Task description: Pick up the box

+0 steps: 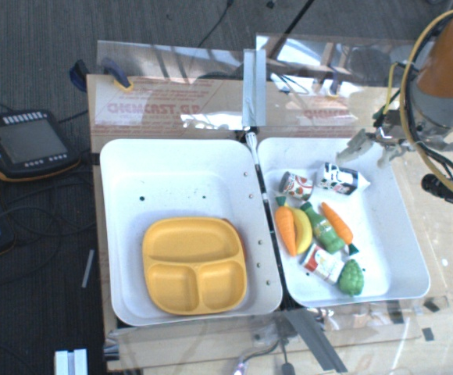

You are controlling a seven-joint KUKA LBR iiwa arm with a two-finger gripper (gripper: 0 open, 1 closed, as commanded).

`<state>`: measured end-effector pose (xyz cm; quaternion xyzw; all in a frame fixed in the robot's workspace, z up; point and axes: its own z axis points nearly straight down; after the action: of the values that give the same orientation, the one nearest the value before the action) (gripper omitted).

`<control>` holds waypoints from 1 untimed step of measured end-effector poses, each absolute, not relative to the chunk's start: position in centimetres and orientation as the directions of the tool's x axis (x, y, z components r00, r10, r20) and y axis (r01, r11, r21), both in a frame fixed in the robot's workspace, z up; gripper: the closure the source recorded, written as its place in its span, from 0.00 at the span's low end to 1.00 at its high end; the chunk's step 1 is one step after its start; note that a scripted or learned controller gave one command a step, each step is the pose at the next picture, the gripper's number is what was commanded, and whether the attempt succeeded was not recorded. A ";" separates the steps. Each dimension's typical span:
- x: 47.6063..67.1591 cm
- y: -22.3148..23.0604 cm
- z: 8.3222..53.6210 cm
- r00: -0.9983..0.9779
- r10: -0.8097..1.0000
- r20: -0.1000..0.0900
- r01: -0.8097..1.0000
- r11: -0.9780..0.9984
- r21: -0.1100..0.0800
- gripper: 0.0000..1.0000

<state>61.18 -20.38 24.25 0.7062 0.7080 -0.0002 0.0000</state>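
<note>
A small white and red box (325, 262) lies near the front of the right bin (404, 233), wedged between a green bottle (323, 230) and a green broccoli toy (351, 277). A black and white carton (340, 179) lies toward the back of the same bin. My gripper (372, 148) hangs over the bin's far right corner, just up and right of the carton and well away from the red and white box. Its fingers (354, 148) are spread apart, so it is open with nothing between them.
Two carrots (286, 230) (337, 220), a banana (303, 230) and a small can (296, 184) crowd the middle of the right bin. The left bin (133, 178) holds a yellow divided plate (195, 264). A pendant (25, 143) rests on the floor at the left.
</note>
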 end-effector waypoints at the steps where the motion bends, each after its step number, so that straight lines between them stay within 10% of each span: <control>1: 58.2 -14.0 14.3 0.243 0.970 -0.001 0.970 -0.243 -0.002 0.00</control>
<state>58.18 -13.96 14.33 0.7883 0.6153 -0.0011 -0.0007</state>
